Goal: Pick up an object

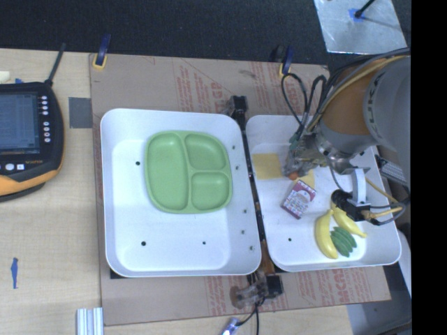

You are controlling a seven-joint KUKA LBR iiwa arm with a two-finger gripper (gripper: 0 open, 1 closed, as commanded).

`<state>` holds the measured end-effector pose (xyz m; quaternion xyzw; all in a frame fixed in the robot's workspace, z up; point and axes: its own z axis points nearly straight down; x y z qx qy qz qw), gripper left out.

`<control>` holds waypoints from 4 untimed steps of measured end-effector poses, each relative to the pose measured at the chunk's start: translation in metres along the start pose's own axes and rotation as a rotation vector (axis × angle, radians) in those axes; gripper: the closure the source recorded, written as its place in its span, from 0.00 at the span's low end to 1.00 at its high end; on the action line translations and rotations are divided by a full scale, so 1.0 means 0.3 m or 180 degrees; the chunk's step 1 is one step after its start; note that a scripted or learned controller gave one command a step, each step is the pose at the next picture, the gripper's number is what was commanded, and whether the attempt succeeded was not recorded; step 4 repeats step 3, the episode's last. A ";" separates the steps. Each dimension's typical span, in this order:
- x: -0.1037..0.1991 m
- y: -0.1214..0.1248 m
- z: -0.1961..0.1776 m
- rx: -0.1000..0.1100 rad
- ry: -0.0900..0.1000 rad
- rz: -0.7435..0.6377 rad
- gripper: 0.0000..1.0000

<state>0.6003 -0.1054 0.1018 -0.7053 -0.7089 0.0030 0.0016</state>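
The right white bin [279, 253] holds a yellow flat piece [266, 165], a small pink-and-white carton [298, 199], a yellow banana [325, 234] and a green pod-like item [343, 240]. My gripper [299, 165] is low in this bin, just right of the yellow flat piece and right above the carton. A small orange bit [293, 177] shows at its tip. The arm covers the bin's upper right part.
The left white bin [126, 250] carries a green divided plate [188, 171]. A teach pendant [24, 139] lies on the bench at far left. Cables [307, 96] loop above the right bin, and black clamps [239, 105] sit between the bins.
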 end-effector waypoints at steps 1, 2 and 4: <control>0.147 -0.061 -0.302 -0.0013 0.0009 0.0004 1.00; 0.220 -0.181 -0.413 -0.0005 0.0012 0.0001 1.00; 0.381 -0.163 -0.469 -0.0009 0.0009 0.0004 1.00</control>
